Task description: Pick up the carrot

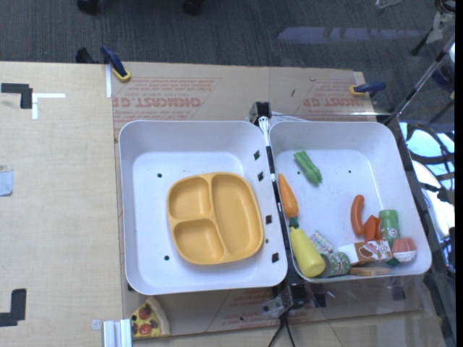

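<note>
Claw state cannot be told from this view, so the task reads as being at its very start: the carrot (288,196) lies untouched in the right bin (376,139), nothing gripping it. It rests on the bin floor close against the left wall, the one shared with the left bin (145,147), running lengthwise along that wall with its narrow orange tip toward the far side and its green stalk end toward the near side. That stalk end sits just beside, perhaps touching, a yellow toy bottle (305,255). The next move, as I judge it, calls for a descent over the carrot's middle with the jaws set across its short axis; the wall leaves little room on that side, so a bump or slip is the likely risk. The carrot looks like smooth, hard moulded plastic, a tapered cone that may roll. A knobbly green toy vegetable (307,167) lies well apart from it, and a glossy red sausage (357,214) lies farther right. A yellow three-compartment plate (215,217) sits in the left bin.
</note>
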You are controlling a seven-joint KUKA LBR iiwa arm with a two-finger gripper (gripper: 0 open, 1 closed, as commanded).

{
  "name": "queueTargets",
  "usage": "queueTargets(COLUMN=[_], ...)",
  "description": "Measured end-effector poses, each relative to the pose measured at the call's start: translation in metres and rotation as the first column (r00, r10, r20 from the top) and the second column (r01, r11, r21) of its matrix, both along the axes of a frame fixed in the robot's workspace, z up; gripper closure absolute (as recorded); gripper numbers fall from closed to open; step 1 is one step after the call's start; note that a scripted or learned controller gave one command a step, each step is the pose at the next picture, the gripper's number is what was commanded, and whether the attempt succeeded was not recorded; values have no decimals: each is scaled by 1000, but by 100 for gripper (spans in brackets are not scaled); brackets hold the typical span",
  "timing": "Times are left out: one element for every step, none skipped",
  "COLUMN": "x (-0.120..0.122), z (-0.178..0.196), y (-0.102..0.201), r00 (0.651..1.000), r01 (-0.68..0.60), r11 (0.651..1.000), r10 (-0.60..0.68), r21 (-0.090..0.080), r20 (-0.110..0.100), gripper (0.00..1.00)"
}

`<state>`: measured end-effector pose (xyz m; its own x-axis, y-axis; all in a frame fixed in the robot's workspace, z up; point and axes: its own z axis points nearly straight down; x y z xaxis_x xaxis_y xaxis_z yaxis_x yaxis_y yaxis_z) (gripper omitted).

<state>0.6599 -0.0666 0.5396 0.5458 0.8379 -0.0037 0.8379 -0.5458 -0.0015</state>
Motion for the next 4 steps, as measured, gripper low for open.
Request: queueTargets(x=[-15, -13, -13, -7], z=[-8, -2, -2, 0], y=[-1, 0, 0, -12], r00=[916, 918, 918, 725], r01=[402, 396, 396, 689], r11=[916, 918, 918, 725], r10=[-402, -396, -396, -689], r21=[-2, -5, -5, 0], r20=[-3, -7, -8, 2], gripper=[0, 100, 0, 0])
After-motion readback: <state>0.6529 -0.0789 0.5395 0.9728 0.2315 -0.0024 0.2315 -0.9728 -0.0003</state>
